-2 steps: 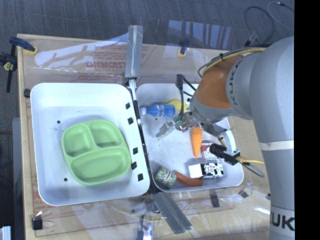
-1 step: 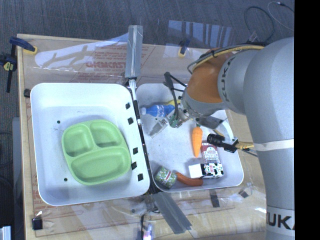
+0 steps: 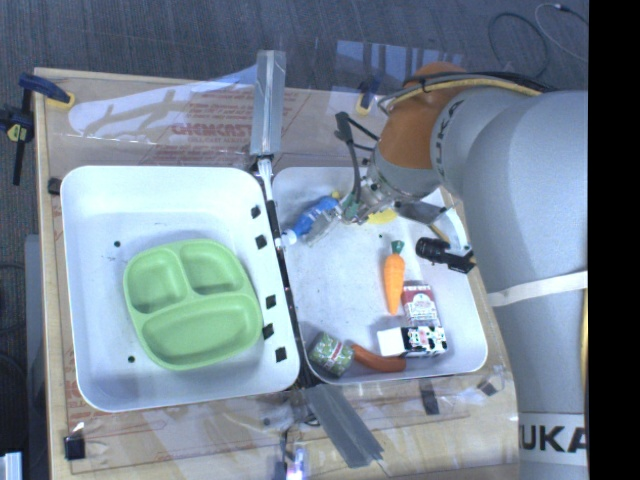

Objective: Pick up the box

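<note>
The box (image 3: 420,304), red and white w/ dark print, lies flat in the lower right of the right bin (image 3: 330,298), long side running up-down in the frame. Just below it, touching or nearly so, sits a second small carton (image 3: 413,340) w/ black-white-pink print, near the bin's lower right corner. Left of that carton a red sausage-like item (image 3: 376,360) lies along the bottom wall, and next to it at lower centre a green round piece (image 3: 328,353). An orange carrot (image 3: 394,279) w/ green top stands just above-left of the box, close but apart. A plastic bottle w/ blue label (image 3: 312,220) lies tilted in the bin's upper left part.

Left bin (image 3: 90,208) holds a green divided plate (image 3: 192,304), three compartments, nothing in them.

Gripper (image 3: 360,210) is low at the upper part of the right bin, just right of the bottle, well apart from the box. Can't tell how far it is opened; nothing seen held.

Both bins rest on a wood surface (image 3: 150,438).
</note>
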Controlling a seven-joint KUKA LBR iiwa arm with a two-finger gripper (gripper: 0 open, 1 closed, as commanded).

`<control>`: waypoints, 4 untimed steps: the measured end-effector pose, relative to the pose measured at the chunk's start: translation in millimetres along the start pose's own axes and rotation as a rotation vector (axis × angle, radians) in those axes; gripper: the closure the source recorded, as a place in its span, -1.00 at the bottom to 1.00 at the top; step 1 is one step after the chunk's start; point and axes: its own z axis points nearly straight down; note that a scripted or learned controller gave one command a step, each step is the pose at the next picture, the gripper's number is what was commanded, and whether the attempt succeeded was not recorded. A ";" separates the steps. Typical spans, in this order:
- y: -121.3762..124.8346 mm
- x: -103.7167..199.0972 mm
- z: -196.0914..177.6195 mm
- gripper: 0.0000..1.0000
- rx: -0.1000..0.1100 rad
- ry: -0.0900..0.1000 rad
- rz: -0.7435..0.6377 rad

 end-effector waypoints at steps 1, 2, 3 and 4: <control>4.4 -3.1 0.4 -1.00 0.004 0.004 0.097; 1.6 -13.0 -14.3 1.00 -0.001 -0.022 0.097; 3.4 -14.0 -142.9 1.00 -0.019 -0.014 -0.009; 3.4 -13.4 -141.5 -1.00 -0.017 -0.012 -0.010</control>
